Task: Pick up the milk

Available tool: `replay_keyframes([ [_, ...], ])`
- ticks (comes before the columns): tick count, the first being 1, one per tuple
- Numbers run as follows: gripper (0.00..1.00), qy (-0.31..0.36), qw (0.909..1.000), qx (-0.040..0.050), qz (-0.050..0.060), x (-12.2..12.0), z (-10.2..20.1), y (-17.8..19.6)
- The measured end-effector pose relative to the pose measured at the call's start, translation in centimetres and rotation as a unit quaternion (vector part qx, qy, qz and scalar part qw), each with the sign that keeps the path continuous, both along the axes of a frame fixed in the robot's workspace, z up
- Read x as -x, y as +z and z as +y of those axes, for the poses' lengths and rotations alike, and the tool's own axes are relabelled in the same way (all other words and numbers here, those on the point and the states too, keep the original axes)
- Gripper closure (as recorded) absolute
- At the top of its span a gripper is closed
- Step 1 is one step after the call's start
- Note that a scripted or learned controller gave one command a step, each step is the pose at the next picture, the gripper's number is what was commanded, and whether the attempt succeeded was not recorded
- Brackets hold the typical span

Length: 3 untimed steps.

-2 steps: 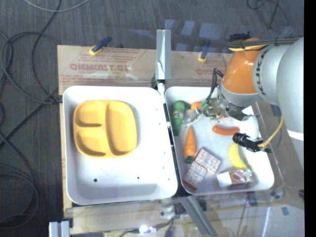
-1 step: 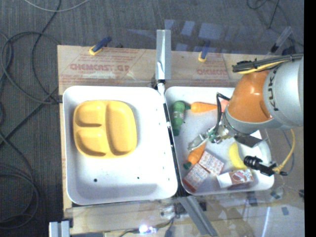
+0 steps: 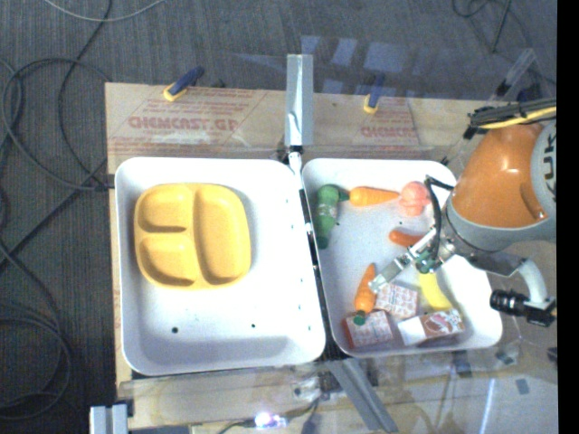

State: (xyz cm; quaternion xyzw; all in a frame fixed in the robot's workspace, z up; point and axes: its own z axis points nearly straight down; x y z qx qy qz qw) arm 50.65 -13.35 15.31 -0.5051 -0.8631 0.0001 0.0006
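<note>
The milk (image 3: 395, 298) is a small white carton with a red pattern. It lies in the right bin (image 3: 344, 260) near the front, among other toy foods. My gripper (image 3: 398, 271) reaches in from the right and hangs just above the carton's upper left edge, pointing down and to the left. The grey and orange arm (image 3: 498, 197) covers the bin's right side. I see nothing held in the gripper.
Around the milk lie a yellow banana (image 3: 435, 293), a red box (image 3: 368, 330), a red-and-white box (image 3: 440, 325) and a carrot (image 3: 365, 289). Farther back are a green bottle (image 3: 325, 211), another carrot (image 3: 373, 195) and a peach (image 3: 414, 197). The left bin holds a yellow divided plate (image 3: 193, 233).
</note>
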Motion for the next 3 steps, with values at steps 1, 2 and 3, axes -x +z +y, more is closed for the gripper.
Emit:
replay_keyframes([
  [1, 0.00, 0.114, 0.9935, 0.0011, -0.010, 1.1, 1.5, -4.5],
  [2, 0.00, 0.035, 0.9994, -0.0005, 0.000, -1.4, 7.3, 3.0],
  [3, 0.00, 0.035, 0.9994, -0.0006, 0.000, -1.4, 7.3, 3.0],
])
